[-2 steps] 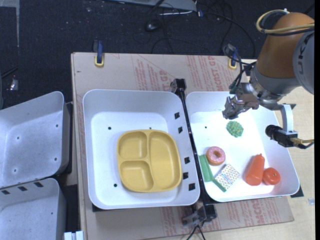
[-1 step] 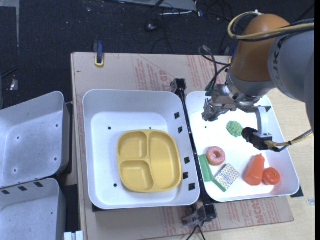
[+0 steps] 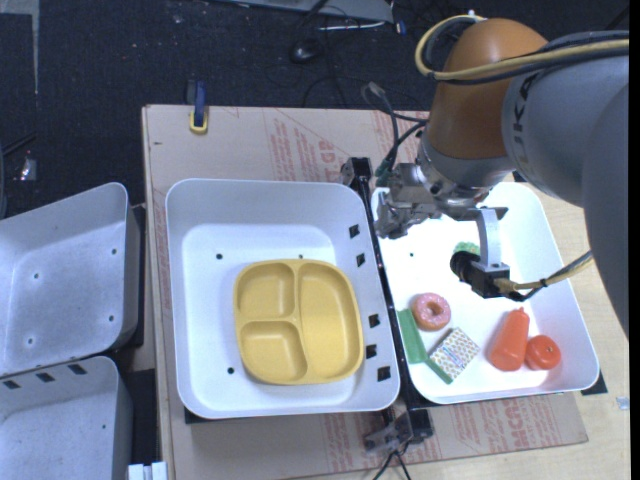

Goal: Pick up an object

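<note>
Dark floor with loose cables lies behind a cardboard-covered tabletop (image 3: 260,138) that carries two shallow white bins side by side. The grey arm (image 3: 560,98), with its orange band, reaches in from the right and hangs over the upper part of the right bin (image 3: 560,258). The left bin (image 3: 260,203) holds only a yellow divided plate (image 3: 298,320), lying flat near its middle.

The gripper (image 3: 402,208) sits low at the right bin's upper left corner, close to the wall between the bins. The wrist hides its tips, so I cannot tell whether it is apart or together, and nothing is visibly held.

All the likely picks lie in the lower half of the right bin, apart from the gripper:
- a green strip (image 3: 412,336) along the left wall
- an orange carrot-like toy (image 3: 509,340) beside a round orange-red piece (image 3: 543,352)
- a patterned block (image 3: 455,353) touching the strip's lower end
- a pink doughnut (image 3: 432,311) just beside the strip
- a small green piece (image 3: 467,252), partly hidden under the wrist

The doughnut looks the best target, since it is nearest and has space on its right. To do this well, move clear of the corner wall, centre over the doughnut and come straight down. Keep off the strip so it is not dragged along.
</note>
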Robot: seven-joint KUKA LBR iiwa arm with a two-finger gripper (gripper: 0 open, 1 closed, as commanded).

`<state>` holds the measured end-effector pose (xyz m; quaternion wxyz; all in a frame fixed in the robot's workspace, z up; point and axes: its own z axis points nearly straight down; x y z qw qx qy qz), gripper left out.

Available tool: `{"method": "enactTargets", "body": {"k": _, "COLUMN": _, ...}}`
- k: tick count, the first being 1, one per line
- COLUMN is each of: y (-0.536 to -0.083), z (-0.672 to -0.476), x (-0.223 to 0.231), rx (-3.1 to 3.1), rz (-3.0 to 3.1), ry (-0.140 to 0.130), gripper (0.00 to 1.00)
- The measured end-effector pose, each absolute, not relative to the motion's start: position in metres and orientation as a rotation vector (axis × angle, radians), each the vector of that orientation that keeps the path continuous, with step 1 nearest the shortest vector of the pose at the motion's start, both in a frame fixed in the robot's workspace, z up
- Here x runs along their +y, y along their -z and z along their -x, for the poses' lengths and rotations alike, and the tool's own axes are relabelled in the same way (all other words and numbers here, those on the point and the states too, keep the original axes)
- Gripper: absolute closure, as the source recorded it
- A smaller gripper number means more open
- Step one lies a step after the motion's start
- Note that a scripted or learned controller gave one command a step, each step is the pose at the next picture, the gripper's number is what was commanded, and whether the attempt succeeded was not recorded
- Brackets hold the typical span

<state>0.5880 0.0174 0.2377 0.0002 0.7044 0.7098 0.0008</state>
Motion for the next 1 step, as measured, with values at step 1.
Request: {"method": "enactTargets", "body": {"k": 1, "y": -0.2357, "z": -0.5988, "x": 0.0675, "rx": 2.229, "rz": -2.213, "ry": -0.003, "gripper": 1.0}}
